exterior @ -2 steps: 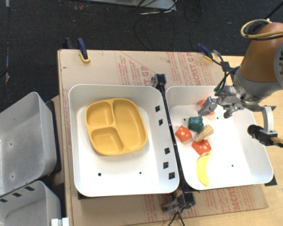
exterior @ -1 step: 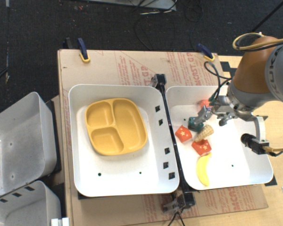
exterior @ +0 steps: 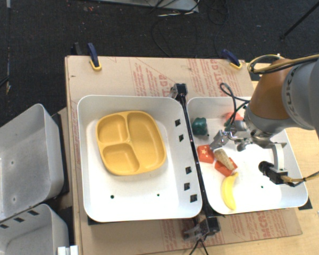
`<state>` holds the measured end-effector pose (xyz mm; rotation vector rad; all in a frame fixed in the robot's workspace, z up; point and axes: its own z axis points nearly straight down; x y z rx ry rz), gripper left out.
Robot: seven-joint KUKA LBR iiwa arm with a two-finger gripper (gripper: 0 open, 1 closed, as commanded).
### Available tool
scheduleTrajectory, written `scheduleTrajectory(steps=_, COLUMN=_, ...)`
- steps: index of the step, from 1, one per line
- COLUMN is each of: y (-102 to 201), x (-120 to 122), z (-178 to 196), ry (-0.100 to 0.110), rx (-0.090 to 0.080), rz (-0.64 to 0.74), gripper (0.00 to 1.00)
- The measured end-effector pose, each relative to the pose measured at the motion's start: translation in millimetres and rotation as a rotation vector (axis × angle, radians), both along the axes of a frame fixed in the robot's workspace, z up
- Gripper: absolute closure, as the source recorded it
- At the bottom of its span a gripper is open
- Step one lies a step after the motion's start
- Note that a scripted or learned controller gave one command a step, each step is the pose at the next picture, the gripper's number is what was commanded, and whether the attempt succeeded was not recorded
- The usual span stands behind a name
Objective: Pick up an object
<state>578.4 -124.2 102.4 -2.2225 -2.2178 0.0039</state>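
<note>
Step in hand, by my read: arm is low over the right bin [exterior: 295,195], lining up a pick among the cluster at the bin's left-centre; gripper [exterior: 227,138] sits at approx the metal fingers poking out left of the grey/orange wrist, w/ the tan object [exterior: 225,159] just below-left of it and the red piece [exterior: 204,153] just beside that; can't tell whether the fingers are wide or narrow, the wrist and cables hide too much, and nothing is visibly between them, so no hold to report; to do this well: pick one target, prob the tan object since it's nearest, centre the fingers over it rather than over the seam where it touches the second red piece [exterior: 224,168], come straight down, close only once the tips straddle it; risk is nudging the pile or pinching two things at once, since tan + red pieces are touching; banana [exterior: 229,192] lies near the bin's front edge, apart from the tool, an easier lone target but further off; green object [exterior: 200,125] sits near the divider, up-left of the gripper; left bin [exterior: 90,195] holds a yellow divided plate [exterior: 131,141], well apart from the tool
</note>
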Motion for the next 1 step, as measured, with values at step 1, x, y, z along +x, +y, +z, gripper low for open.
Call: scheduleTrajectory(steps=1, y=0.4, x=0.6, z=-9.9, ry=-0.004, rx=0.001, rz=0.0, gripper=0.0)
